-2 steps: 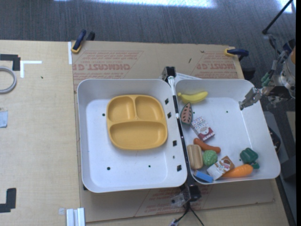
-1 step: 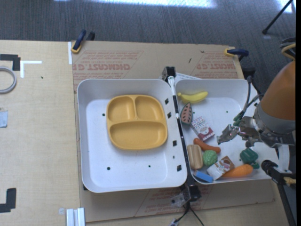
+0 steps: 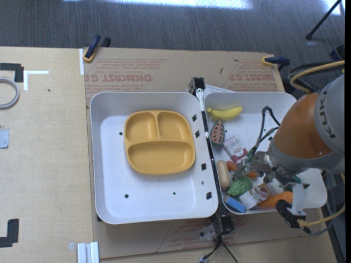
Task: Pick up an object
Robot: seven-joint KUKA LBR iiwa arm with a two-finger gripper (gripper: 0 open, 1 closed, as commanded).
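the gripper sits low in the right bin, down among the toys at the bin's near half. its dark fingers blur into the clutter, so whether they are spread or closed, and whether anything sits between them, cannot be told. the arm, with its orange band, covers the bin's right side and near right corner.

the toys crowd just around the fingers: a hot dog lies on the left, next to the divider; a green piece lies just below the gripper; a blue block rests against the bin's near wall; an orange carrot pokes out from under the wrist. a small printed card lies a little beyond the fingers. farther off, a watermelon slice leans near the divider and a banana lies near the far wall, both apart from the gripper.

room is tight at the near end of this bin: toys touch or nearly touch one another, and the walls are close on the left and near sides. the far half, between banana and arm, has bare white floor.

the left bin holds a yellow plate with three sections, set toward the far middle, with bare floor all round it, widest along the near side.
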